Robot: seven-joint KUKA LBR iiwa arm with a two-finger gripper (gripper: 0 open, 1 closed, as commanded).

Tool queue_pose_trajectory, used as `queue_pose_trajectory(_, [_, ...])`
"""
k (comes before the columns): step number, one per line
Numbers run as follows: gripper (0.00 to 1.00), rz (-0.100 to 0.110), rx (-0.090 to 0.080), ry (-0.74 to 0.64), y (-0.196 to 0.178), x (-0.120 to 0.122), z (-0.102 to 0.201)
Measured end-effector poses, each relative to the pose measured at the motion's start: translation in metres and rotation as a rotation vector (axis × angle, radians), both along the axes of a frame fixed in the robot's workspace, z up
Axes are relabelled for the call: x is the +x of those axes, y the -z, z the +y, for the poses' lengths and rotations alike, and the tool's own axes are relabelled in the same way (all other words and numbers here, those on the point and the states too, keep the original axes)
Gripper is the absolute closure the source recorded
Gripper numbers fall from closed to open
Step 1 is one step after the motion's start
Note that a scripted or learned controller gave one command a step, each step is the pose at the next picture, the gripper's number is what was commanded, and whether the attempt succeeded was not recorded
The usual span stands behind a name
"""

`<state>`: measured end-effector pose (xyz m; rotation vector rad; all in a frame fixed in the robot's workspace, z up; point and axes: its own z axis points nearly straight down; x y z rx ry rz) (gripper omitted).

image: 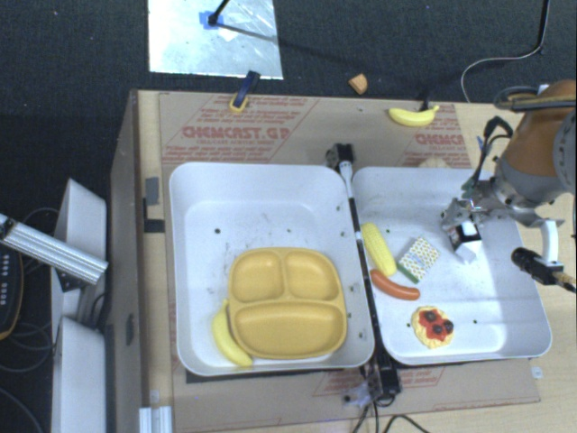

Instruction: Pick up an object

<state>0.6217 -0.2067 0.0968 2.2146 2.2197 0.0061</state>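
Hovering claw (pixel 463 230): over the right bin (pixel 500 307); spread or pressed together, cannot tell.
Risk: closing on bare floor, since the checkered block (pixel 419 257) lies near but apart.

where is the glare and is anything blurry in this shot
Camera view: strongest glare on the shiny sheet at the top; a bright patch washes out the right bin floor; the tool looks soft; the yellow tray is crisp.

A: What lies in the left bin (pixel 207 215)?
B: A yellow tray (pixel 287 300), a banana (pixel 227 336) touching its lower left.
A: And the right bin (pixel 527 327)?
B: Corn (pixel 379 248), sausage (pixel 395 285), pizza (pixel 433 326); the gripper (pixel 462 226) at its upper right.
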Motion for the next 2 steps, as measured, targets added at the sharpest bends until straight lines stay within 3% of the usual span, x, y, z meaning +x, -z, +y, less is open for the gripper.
queue_pose_trajectory(1, [1.00,0.014,0.001,0.000,0.007,0.047,0.060])
queue_pose_trajectory(2, [1.00,0.003,0.002,-0.003,-0.089,-0.016,0.139])
